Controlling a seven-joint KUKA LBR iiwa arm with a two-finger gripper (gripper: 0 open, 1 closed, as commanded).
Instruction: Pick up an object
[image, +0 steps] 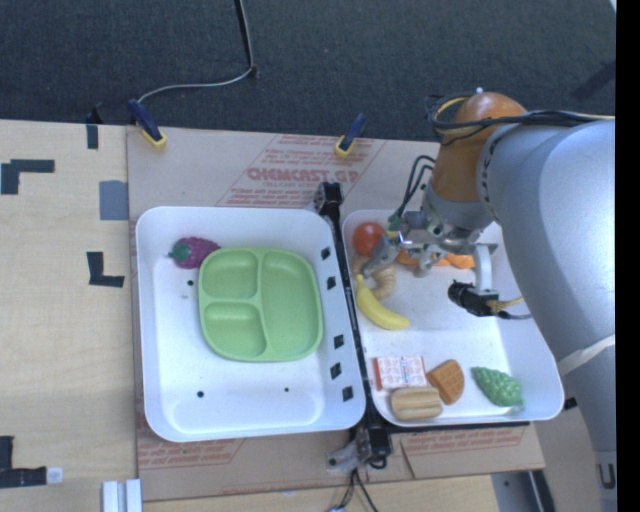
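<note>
The tool (405, 250) is low in the far part of the right bin (520, 350), among the toy food, and I cannot tell how it stands. Nothing appears lifted, so I judge the pick is not yet done. The red tomato (367, 237) is just beside the tool on its left, an orange piece (458, 262) just behind it, and the yellow banana (380, 308) lies near, a little in front of it.

txt: "CHEMCAST" red print | on: cardboard sheet (290, 175) under bins | rest unreadable
</note>
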